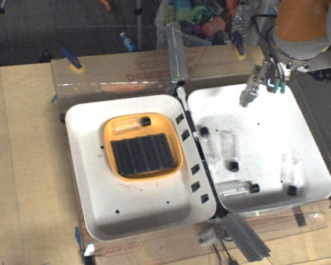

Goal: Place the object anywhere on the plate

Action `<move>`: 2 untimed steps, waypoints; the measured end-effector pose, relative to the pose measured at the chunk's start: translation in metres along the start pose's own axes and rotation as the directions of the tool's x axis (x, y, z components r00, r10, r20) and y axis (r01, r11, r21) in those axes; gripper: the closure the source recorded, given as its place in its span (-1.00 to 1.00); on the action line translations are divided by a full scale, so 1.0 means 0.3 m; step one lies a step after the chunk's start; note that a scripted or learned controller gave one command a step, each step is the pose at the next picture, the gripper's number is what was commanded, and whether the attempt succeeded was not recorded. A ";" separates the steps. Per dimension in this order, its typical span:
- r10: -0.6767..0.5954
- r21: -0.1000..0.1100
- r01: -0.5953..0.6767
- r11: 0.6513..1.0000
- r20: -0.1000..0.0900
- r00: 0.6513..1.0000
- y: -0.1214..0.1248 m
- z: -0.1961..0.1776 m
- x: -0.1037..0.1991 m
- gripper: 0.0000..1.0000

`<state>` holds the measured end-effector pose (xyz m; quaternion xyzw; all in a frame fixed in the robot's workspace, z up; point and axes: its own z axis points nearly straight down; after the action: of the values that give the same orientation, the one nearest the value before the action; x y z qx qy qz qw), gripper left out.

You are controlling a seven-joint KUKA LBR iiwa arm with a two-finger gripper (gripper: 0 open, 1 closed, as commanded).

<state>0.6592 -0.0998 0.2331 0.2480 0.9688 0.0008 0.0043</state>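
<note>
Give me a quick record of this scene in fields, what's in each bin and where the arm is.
left bin: orange plate with a dark ribbed centre; one clear vial with a black cap on the plate's far edge
right bin: four clear vials with black caps, lying scattered
arm: above the right bin's far right corner
tool: over the right bin's far side, nothing seen in it
</note>
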 end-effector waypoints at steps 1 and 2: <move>-0.232 0.000 0.232 0.973 0.001 0.973 -0.094 -0.092 -0.042 1.00; -0.417 -0.001 0.416 0.909 -0.004 0.909 -0.236 0.057 -0.103 1.00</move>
<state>0.6525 -0.1767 0.2161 0.0358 0.9994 0.0006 0.0022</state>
